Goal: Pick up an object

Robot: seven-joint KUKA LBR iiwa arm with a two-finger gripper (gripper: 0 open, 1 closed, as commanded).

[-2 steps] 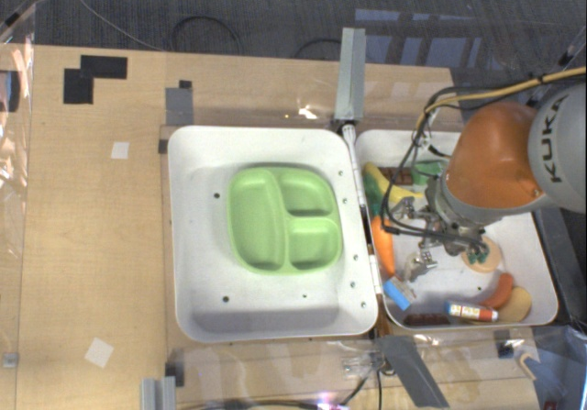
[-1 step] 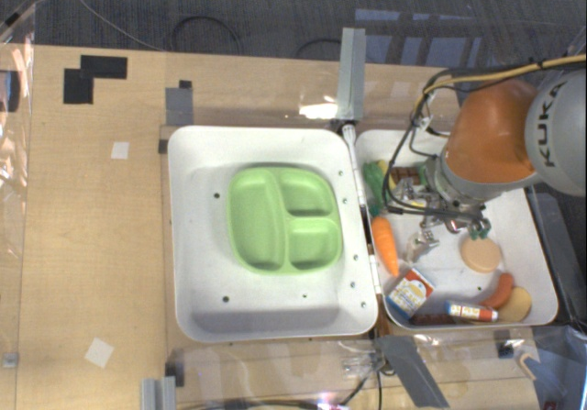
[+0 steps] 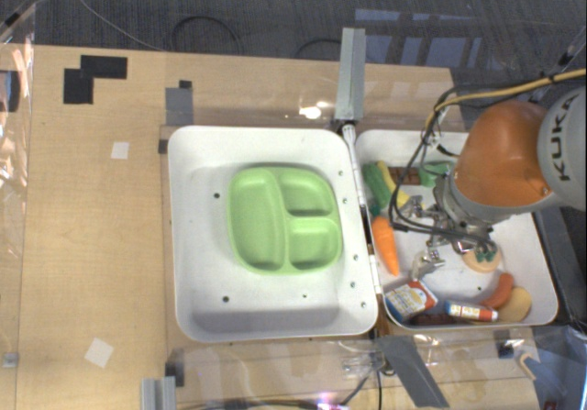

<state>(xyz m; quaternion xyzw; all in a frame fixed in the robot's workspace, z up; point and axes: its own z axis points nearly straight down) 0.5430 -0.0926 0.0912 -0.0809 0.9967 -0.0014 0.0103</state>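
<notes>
The right white bin (image 3: 541, 243) holds several toy foods. An orange carrot (image 3: 386, 246) lies along its left wall, with a green vegetable (image 3: 377, 182) behind it. Along the front lie a small red-and-white packet (image 3: 409, 297), a white tube (image 3: 466, 311), a red sausage (image 3: 501, 287) and a tan lump (image 3: 518, 304). A round tan piece (image 3: 482, 258) sits beside the gripper. My gripper (image 3: 433, 256) hangs low over the bin's middle, under the orange wrist band (image 3: 500, 156), just right of the carrot. The arm hides the bin's back right part.
The left white bin (image 3: 197, 307) holds a light green divided plate (image 3: 284, 217). A metal post (image 3: 349, 78) stands behind the wall between the bins. Cables (image 3: 431, 138) loop off the wrist. Wooden bench top (image 3: 83, 243) stretches to the left.
</notes>
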